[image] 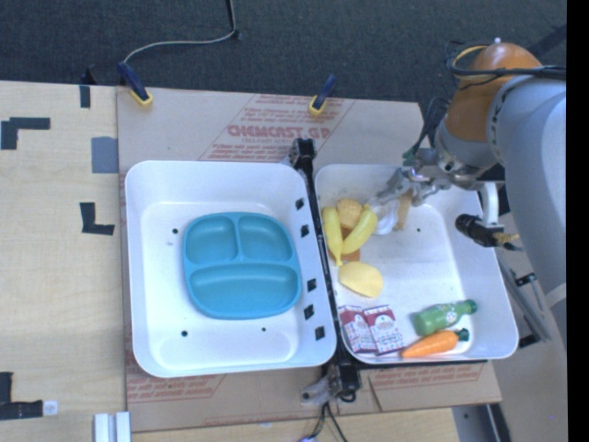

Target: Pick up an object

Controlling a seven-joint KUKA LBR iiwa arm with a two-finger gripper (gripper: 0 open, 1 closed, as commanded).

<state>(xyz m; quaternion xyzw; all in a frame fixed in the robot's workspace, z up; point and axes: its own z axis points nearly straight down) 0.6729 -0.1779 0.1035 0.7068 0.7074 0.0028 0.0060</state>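
Blue tray [243,264] sitting in a white bin [147,247], yellow bananas [350,231], orange carrot [431,343], green bottle [442,317], red-and-white packets [371,329].

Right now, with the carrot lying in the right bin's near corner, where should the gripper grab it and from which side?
Probably at mid-body of the carrot, coming straight down from above. It lies flat and long, nearly parallel to the right bin front wall, so the fingers should close across its narrow width. The green bottle sits close behind, leaving little room there.
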